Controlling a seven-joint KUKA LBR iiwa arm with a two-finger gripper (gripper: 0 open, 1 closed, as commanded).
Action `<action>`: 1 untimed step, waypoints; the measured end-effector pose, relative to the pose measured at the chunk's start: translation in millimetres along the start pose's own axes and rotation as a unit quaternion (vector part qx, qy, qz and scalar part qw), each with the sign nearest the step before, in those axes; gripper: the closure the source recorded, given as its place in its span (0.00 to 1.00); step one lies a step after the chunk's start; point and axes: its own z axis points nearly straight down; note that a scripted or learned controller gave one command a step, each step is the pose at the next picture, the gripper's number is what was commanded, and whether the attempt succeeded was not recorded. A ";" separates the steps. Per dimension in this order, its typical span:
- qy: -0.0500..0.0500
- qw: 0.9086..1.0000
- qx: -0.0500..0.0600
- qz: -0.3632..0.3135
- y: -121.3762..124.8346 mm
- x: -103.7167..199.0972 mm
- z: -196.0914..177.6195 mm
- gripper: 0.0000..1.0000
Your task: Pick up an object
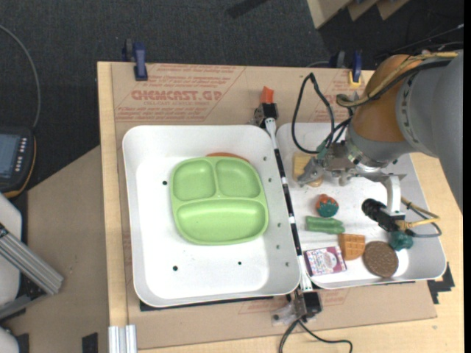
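Observation:
My gripper (318,172) hangs low over the back left part of the right bin (423,190), with the grey arm reaching in from the right. Just left of it, near the bin's left wall, lies a tan block (301,165). In front of the gripper sit a small green and orange ball (327,206) and a green stick (324,226). Nearer the front edge lie an orange waffle piece (353,245), a round brown cookie (380,259) and a pink and purple box (324,260). Nothing shows in the gripper's grasp.
The left bin (147,241) holds a green divided plate (218,199), with an orange thing (224,155) peeking out behind it. A black rail (283,197) runs between the bins. Cables loop above the right bin's back edge.

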 end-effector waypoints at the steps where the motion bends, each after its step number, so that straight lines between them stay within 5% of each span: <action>1: 0.001 1.000 0.005 0.002 -69.7 -14.0 10.9 0.00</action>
